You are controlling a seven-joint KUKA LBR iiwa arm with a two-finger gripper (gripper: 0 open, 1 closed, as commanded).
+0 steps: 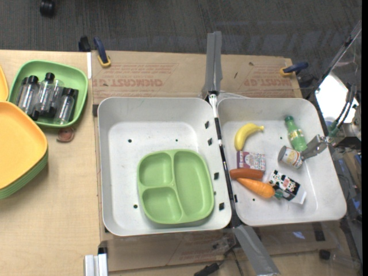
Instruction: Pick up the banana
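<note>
One banana (247, 135) lies left of the gripper (315, 146), beyond the can (290, 157); finger spread unclear.

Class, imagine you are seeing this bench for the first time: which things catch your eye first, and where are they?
The light green three-compartment plastic tray stands out, lying in the left white bin. Next comes the curved yellow banana in the upper left of the right white bin, with an orange carrot below it. A stack of yellow plates sits at the far left.
</note>
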